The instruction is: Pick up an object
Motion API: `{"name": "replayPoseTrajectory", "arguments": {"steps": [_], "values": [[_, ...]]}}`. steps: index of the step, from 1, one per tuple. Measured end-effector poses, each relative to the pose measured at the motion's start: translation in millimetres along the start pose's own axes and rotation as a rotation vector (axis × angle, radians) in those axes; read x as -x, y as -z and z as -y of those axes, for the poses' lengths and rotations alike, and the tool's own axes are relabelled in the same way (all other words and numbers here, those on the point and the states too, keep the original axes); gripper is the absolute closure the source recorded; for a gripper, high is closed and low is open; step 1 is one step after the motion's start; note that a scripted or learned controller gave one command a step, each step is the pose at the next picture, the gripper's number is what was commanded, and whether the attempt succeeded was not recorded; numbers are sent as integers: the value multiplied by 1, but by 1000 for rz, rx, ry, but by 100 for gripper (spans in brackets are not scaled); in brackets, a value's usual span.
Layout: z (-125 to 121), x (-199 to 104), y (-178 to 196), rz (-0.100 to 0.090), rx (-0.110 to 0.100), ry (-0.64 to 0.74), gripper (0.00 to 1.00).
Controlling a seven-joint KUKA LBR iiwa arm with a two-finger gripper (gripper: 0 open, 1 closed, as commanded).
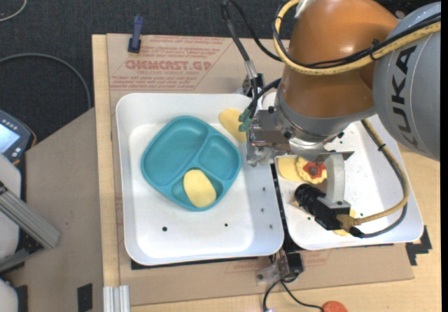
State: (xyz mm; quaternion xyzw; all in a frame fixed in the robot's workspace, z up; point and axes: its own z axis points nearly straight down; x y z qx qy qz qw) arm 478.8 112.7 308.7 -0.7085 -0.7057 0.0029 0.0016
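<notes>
Evenly and brightly lit from above, with no hard shadows — only a soft, short one under the teal plate (190, 161) on the left bin (133, 185). Mild glare on the orange band (336, 45), as a pale sheen along its upper curve, and a faint gloss on the bin's white floor. Sharp across the bench; slightly soft on the big near arm — out of focus at that height. Dark carpet (49, 17) grainy, low in detail.
</notes>
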Motion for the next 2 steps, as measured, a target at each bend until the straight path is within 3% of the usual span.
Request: {"name": "replayPoseTrajectory", "arguments": {"steps": [1,2], "values": [[-1,50,186,-5,29,-1,100],[1,57,91,0,-3,1,100]]}}
